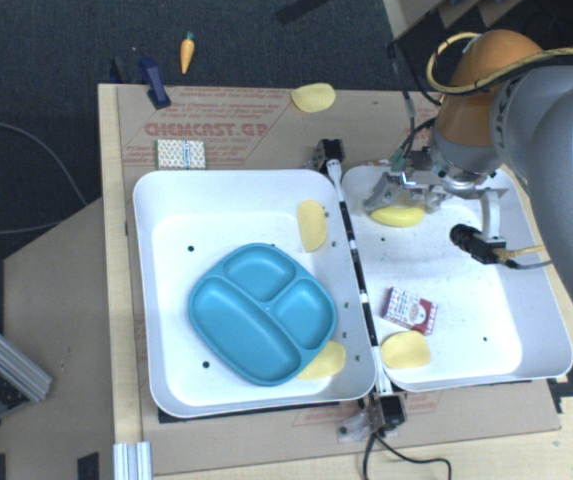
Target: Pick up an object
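My gripper [406, 196] hangs over the far left corner of the right bin [526, 348]. A flat yellow piece [398, 216] lies right under it, touching or nearly touching the gripper's tip. Whether the piece is gripped I cannot tell. Nearer the front of the same bin lie a red and white packet [408, 311] and another yellow piece [406, 349], both well apart from the gripper.
The left bin [166, 218] holds a blue divided plate [261, 313], a yellow piece [312, 225] by its right wall and another [326, 360] partly under the plate. On the bench behind the bins lie a yellow item [313, 97], a patterned packet [181, 153] and a blue object [153, 83].
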